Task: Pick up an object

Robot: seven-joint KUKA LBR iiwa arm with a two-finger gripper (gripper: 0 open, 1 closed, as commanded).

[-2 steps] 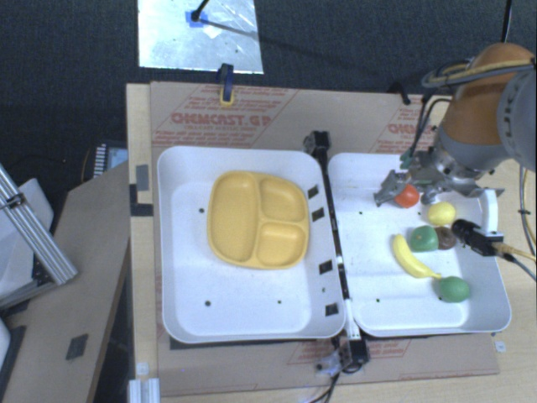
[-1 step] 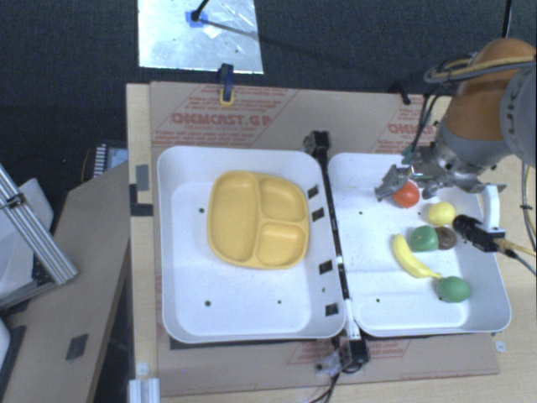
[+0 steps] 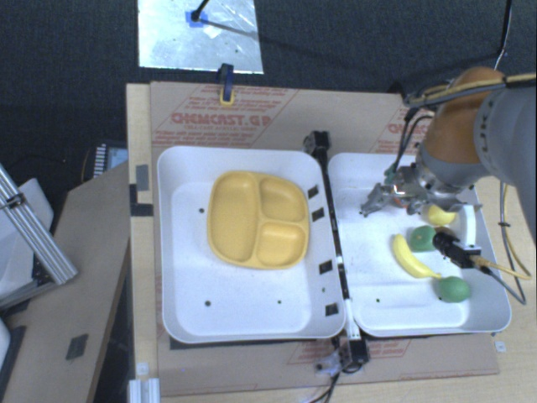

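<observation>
Two white bins sit side by side on a cardboard-covered bench, and over the right bin (image 3: 369, 309) the gripper (image 3: 375, 201) hangs with its jaws apart and nothing between them. Looks like it's in the approach step: the banana (image 3: 411, 259) lies near the gripper, toward the bin's front, with green fruit (image 3: 454, 289) beyond it, so next it needs to line up over one and drop down.

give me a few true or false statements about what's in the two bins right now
1. A yellow divided plate lies in the left bin. True.
2. The banana lies in the left bin. False: it lies in the right bin.
3. The plate has three compartments. True.
4. The arm's gripper hangs over the left bin. False: it is over the right bin, near its upper part.
5. A green round fruit sits near the right bin's lower right corner. True.
6. The plate is stacked on the banana. False: they are in separate bins.
</observation>
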